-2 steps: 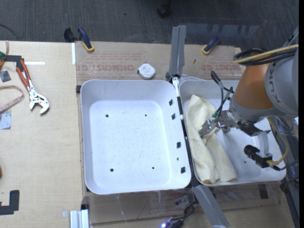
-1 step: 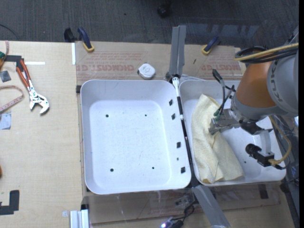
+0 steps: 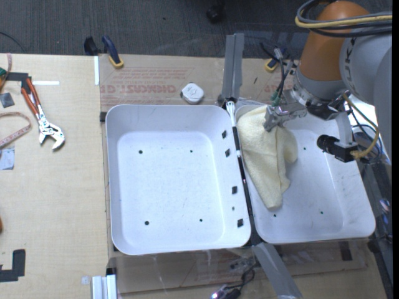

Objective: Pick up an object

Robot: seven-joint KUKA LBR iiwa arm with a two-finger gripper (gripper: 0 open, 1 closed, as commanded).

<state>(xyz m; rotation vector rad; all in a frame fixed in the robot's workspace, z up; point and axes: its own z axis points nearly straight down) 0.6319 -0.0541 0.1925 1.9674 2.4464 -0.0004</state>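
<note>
A cream-yellow cloth [image 3: 268, 161] lies along the left side of the right bin [image 3: 330, 198], close to the divider between the bins. Its upper end is bunched up at my gripper [image 3: 272, 122], and the rest trails down toward the bin's front in a long fold. The gripper reaches in from the right, under the orange band of the arm, and is shut on the cloth's top edge. The metal fingers [image 3: 278, 113] hide the exact pinch point.
The left bin [image 3: 168, 179] is next to the cloth's left edge. On the bench to the far left lie pliers with red handles [image 3: 42, 124]. A small white round object [image 3: 192, 93] sits behind the left bin. A black cable plug [image 3: 336, 147] hangs over the right bin.
</note>
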